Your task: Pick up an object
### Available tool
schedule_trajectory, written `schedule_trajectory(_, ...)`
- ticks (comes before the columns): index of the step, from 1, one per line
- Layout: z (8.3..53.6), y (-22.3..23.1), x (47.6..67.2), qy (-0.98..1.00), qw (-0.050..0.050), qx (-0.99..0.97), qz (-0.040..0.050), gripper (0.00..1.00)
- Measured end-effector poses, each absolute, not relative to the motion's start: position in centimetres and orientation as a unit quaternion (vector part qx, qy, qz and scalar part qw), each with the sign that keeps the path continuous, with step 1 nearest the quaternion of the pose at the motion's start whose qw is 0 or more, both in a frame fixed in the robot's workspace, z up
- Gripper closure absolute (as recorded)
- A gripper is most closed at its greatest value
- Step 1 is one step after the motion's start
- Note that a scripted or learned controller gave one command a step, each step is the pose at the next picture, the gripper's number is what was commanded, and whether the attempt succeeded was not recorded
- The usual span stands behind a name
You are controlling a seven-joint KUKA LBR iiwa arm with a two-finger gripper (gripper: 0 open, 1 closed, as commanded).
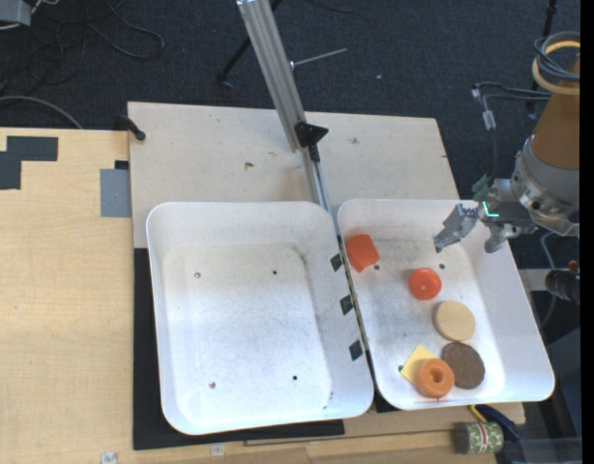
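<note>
Objects number six in the right white bin (529, 351), below our fingers (476, 228), which are spread and grasp nothing: orange block (361, 251), red round piece (425, 282), tan disc (455, 321), brown disc (463, 363), orange ring (434, 378), yellow wedge (415, 361). We see the left white bin (239, 307) beside it on the tabletop (210, 153).

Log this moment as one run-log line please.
gripper: open, above right bin upper edge | holding: nothing | nearest: red piece | left bin

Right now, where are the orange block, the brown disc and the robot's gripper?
orange block (361, 251), camera view, top face.
brown disc (463, 364), camera view, middle of top.
gripper (476, 228), camera view, between fingertips.
</note>
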State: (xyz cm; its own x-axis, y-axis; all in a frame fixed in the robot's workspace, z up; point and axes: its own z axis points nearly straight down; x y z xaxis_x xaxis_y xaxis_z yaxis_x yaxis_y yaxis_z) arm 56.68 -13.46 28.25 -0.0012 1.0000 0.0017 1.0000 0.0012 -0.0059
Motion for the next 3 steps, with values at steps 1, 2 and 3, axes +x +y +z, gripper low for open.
schedule_trajectory(1, 28.4, -13.5, 56.7, -0.707, 0.001, -0.707, 0.0007, 0.00)
schedule_trajectory(2, 24.0, -13.6, 56.9, -0.707, 0.003, -0.707, 0.0020, 0.00)
schedule_trajectory(3, 18.1, -14.2, 57.4, -0.707, 0.004, -0.707, 0.0025, 0.00)
